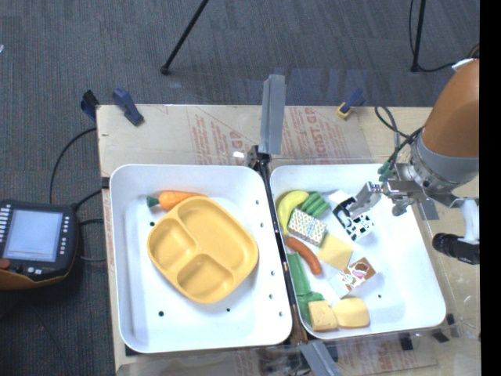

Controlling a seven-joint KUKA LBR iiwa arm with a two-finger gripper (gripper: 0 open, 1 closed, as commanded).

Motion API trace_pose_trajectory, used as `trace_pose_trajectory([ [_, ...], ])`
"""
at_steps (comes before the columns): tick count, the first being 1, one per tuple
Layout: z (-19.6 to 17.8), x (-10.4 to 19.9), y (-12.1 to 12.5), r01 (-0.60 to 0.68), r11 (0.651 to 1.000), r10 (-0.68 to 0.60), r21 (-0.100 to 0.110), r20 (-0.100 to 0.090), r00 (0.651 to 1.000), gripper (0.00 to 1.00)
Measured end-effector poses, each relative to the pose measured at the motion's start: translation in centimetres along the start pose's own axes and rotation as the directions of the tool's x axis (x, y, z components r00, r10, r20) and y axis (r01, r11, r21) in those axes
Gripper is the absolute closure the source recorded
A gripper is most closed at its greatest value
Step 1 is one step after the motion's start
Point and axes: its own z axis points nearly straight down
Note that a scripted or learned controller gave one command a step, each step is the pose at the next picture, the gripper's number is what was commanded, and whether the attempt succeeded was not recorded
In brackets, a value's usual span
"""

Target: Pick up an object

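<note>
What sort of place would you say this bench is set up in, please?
Most likely a robotics lab or test cell. A robot arm reaches over two white bins of toy food, a teach pendant lies on the carpet, and tripod legs stand behind the clamped plywood bench.

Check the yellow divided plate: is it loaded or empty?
Empty. All three compartments of the yellow plate show bare; the carrot lies outside it, against its upper rim.
</note>
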Motion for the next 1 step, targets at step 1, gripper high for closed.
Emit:
trace_pose_trajectory([
  [1, 14.13, -2.31, 4.22, -0.076, 0.997, 0.076, -0.006, 0.002, 0.997, 0.0],
])
